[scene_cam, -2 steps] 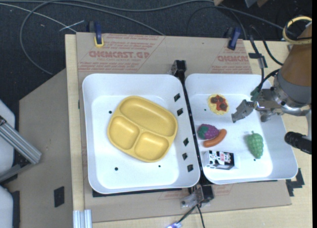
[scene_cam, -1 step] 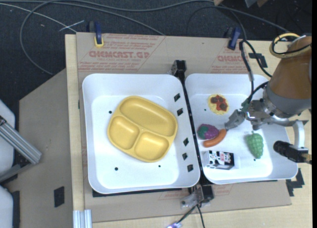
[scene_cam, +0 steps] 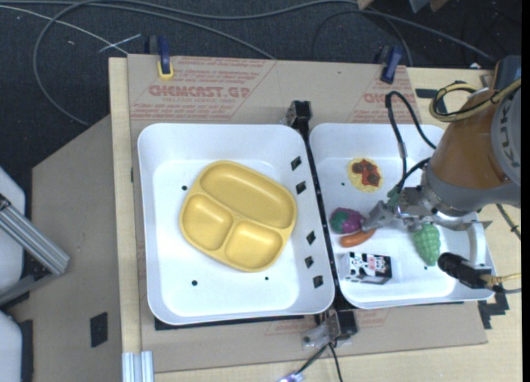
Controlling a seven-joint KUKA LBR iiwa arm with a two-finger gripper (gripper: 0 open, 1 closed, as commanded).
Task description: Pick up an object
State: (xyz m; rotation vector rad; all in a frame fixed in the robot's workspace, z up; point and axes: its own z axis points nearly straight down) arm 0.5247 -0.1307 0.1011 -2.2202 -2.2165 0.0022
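The right bin (scene_cam: 414, 142) holds several small toys. A round pizza piece (scene_cam: 365, 172) lies at the back. A purple and green fruit (scene_cam: 346, 221) sits at the left, with an orange carrot-like stick (scene_cam: 358, 239) just in front of it. A green bunch (scene_cam: 427, 242) lies further right, and a black-and-white carton (scene_cam: 368, 268) rests near the front wall. My gripper (scene_cam: 391, 208) hangs low over the bin's middle, pointing left. Its tip is right beside the carrot's right end and the purple fruit. The arm's wrist hides the bin floor behind it.
The left bin (scene_cam: 153, 231) bears a yellow divided plate (scene_cam: 238, 215). A black divider with clips (scene_cam: 305, 198) runs between the bins. A black cable (scene_cam: 397, 136) loops over the right bin's back. Blue clamps (scene_cam: 165, 55) hold the cardboard base.
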